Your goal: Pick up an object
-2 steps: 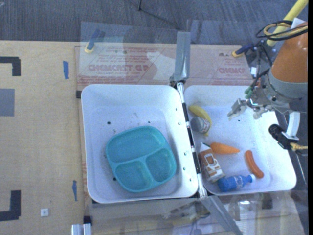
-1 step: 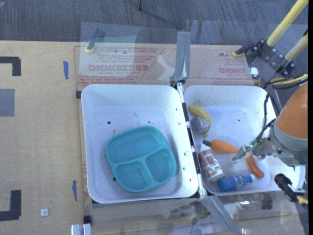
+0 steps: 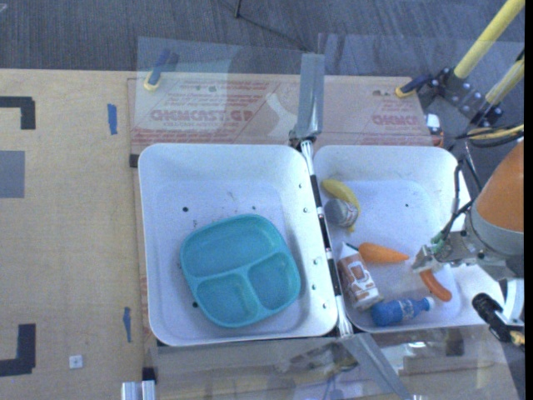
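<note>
- Gripper (image 3: pixel 428 257): low over the right bin (image 3: pixel 391 158), by its right wall; open or closed cannot be told, with the tip a blur of grey and cable. Nothing seen held.
- Orange piece (image 3: pixel 435 286): closest candidate, just beside the gripper on the side toward the view's bottom, possibly partly under it. Short, with its long axis slanting down to the right.
- Carrot (image 3: pixel 385 254): just beside the gripper, toward the view's left. Long axis nearly level across the view, thick end pointing at the gripper, thin end away. Contact cannot be told.
- Judged the turning point: two orange things flank the gripper, so a straight descent likely lands between them; needs a small shift left for the carrot or toward the bottom for the piece, closing across the chosen thing's long axis.
- Bottle (image 3: pixel 400 311): near, down-left of the gripper, lying on its side.
- Carton (image 3: pixel 360 280): further left, beyond the carrot's thin end.
- Banana (image 3: pixel 341 192): well apart, up-left of the gripper.
- Plate (image 3: pixel 240 269): farthest left, in the left bin (image 3: pixel 166 173).
</note>
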Motion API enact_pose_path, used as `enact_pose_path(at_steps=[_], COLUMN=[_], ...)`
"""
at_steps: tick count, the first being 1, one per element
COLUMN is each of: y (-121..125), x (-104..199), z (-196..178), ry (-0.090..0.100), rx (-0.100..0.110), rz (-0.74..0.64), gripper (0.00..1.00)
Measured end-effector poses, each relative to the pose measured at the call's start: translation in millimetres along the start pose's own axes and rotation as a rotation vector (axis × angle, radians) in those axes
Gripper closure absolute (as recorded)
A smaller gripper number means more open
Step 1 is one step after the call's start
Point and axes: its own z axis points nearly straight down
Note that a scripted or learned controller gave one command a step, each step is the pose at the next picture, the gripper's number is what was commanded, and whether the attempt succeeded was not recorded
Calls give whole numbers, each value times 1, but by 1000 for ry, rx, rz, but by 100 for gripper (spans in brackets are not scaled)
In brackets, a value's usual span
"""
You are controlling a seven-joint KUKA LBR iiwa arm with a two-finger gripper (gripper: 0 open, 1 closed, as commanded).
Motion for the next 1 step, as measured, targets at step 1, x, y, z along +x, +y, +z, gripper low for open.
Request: enact_pose_path(at_steps=[1], y=[4], x=[60], z=[-71], ry=[1], rx=[2], rz=[-20], gripper=[100])
